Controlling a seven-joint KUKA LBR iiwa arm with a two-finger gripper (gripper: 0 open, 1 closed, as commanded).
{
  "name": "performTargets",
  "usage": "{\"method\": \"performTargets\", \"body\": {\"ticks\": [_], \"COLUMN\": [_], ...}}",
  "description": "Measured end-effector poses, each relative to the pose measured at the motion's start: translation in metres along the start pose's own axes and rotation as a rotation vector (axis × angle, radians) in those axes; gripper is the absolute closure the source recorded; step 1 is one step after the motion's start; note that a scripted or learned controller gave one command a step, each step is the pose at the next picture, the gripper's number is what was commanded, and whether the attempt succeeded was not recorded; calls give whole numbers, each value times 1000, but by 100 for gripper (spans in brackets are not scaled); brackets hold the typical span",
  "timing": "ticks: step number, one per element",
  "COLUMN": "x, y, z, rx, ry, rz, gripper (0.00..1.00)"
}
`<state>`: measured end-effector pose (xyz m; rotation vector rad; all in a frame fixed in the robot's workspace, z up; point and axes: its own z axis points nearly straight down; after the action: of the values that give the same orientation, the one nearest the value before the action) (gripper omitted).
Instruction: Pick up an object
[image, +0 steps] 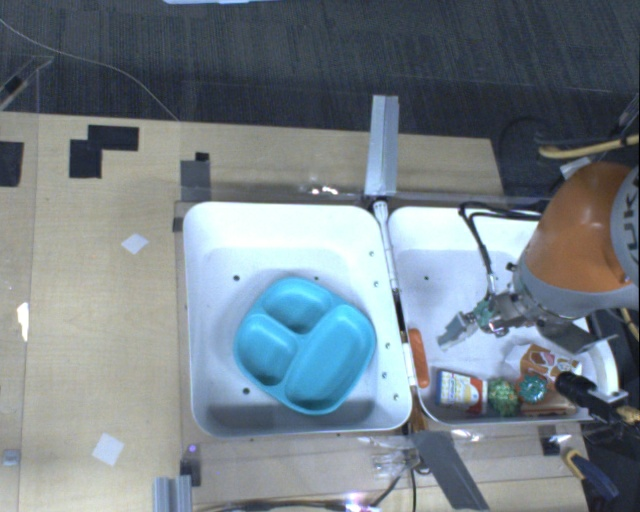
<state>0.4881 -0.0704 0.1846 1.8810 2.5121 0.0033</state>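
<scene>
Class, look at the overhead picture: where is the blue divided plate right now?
The blue divided plate lies in the left bin, toward its near side, across the divider from the right bin where the gripper hovers.

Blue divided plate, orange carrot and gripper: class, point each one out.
Blue divided plate (305, 345): camera view, centre ridge.
Orange carrot (419, 358): camera view, mid-length.
Gripper (455, 330): camera view, fingertips.

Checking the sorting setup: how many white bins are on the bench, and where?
2. One white bin sits on the left and holds a blue divided plate. The other white bin is beside it on the right, where the gripper hovers above small items along its near edge.
</scene>
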Motion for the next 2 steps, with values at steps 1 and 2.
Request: {"method": "performTargets", "body": {"ticks": [1, 2], "x": [-64, -110], "y": [-19, -29], "z": [-8, 95], "rx": [-1, -8], "ry": [-1, -8], "rz": [-108, -217], "gripper": [0, 0]}}
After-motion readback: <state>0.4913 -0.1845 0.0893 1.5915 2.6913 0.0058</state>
